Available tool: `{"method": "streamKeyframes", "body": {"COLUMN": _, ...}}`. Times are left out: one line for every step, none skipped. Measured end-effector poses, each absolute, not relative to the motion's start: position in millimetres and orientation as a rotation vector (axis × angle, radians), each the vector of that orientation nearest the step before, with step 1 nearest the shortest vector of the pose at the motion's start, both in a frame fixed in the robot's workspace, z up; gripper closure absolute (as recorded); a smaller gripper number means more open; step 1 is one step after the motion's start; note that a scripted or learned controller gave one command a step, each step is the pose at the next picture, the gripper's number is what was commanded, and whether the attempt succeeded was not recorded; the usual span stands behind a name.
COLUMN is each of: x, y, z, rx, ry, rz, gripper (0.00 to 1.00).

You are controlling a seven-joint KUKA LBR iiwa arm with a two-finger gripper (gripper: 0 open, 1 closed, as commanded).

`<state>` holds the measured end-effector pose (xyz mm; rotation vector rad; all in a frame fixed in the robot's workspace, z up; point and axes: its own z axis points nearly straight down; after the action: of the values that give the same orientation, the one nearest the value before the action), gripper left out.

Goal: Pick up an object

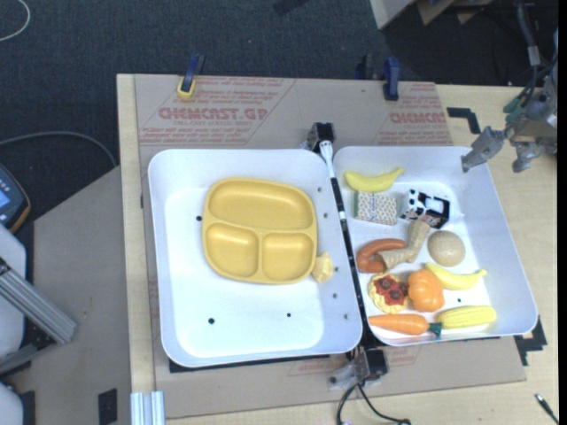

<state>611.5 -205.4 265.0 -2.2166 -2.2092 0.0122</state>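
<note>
nearest me, a carrot [400, 324] and corn cob [467, 316] lie along the right bin [509, 237] front wall, crowded among toy food; i'd call any of it fair game. gripper [499, 150] hangs spread over the bin's far right corner, holding nothing; the yellow tray [260, 229] sits in the left bin [177, 273].

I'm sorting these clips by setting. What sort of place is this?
Probably a robotics lab bench: two white bins clamped onto a board, toy food such as a carrot and corn, and loose cables.

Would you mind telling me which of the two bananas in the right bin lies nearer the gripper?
The banana at the bin's far end, above the speckled block, is nearer the gripper; the other banana lies by the corn.
</note>
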Motion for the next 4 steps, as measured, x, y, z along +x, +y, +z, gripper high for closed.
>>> {"method": "streamKeyframes", "body": {"x": 613.5, "y": -204.5, "z": 273.6, "rx": -2.221, "ry": -2.221, "rz": 0.001, "gripper": 0.00}}
{"method": "streamKeyframes", "body": {"x": 605.3, "y": -207.4, "z": 215.5, "rx": -2.219, "ry": -2.218, "rz": 0.004, "gripper": 0.00}}
{"method": "streamKeyframes", "body": {"x": 608.0, "y": -201.2, "z": 153.7, "rx": -2.215, "ry": -2.219, "rz": 0.004, "gripper": 0.00}}
{"method": "streamKeyframes", "body": {"x": 605.9, "y": -205.0, "z": 102.2, "rx": -2.221, "ry": -2.220, "rz": -0.014, "gripper": 0.00}}
